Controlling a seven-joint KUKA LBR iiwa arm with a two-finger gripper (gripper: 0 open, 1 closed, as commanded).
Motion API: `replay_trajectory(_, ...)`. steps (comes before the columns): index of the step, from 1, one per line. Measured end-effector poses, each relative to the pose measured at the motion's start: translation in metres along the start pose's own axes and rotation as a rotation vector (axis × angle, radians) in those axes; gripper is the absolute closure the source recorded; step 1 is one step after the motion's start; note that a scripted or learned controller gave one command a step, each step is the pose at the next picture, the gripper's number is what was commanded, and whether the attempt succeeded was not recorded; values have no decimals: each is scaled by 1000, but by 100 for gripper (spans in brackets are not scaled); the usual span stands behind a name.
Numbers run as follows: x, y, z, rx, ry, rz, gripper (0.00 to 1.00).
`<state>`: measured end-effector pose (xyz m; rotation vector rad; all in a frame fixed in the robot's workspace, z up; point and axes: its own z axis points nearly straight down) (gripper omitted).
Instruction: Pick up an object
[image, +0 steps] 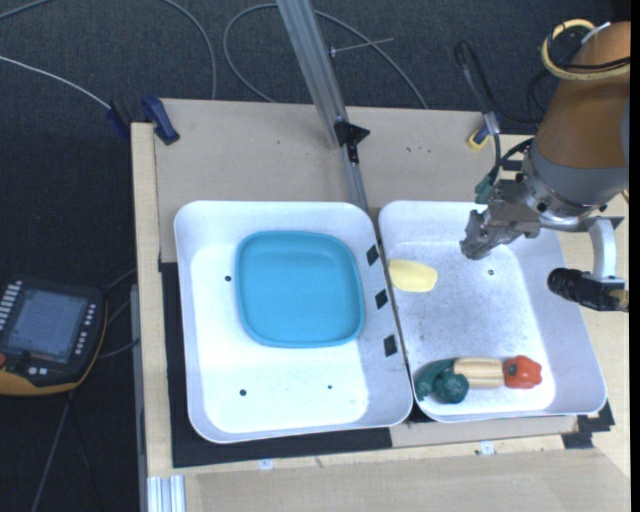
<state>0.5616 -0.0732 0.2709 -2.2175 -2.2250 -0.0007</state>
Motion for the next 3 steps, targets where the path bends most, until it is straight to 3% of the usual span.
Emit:
replay_trajectory(2,93,42,-1,0,0,-1,100)
replay_trajectory(3,139,53,19,1,0,0,100)
